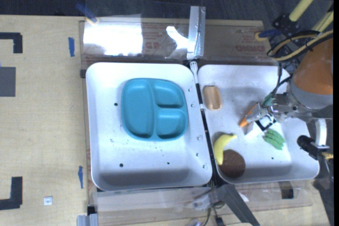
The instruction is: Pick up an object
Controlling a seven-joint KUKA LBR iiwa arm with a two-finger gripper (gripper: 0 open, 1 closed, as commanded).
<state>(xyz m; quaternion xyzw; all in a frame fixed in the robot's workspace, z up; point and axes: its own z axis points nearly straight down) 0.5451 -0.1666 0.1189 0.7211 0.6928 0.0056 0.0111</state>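
**Arm low over the right bin**

Camera view: the gripper sits inside the right bin, beside an orange carrot-like piece and a green leafy toy; whether the jaws are released or clenched cannot be told. A tan bread piece, a banana and a brown ball lie nearby. The left bin holds a blue divided plate.
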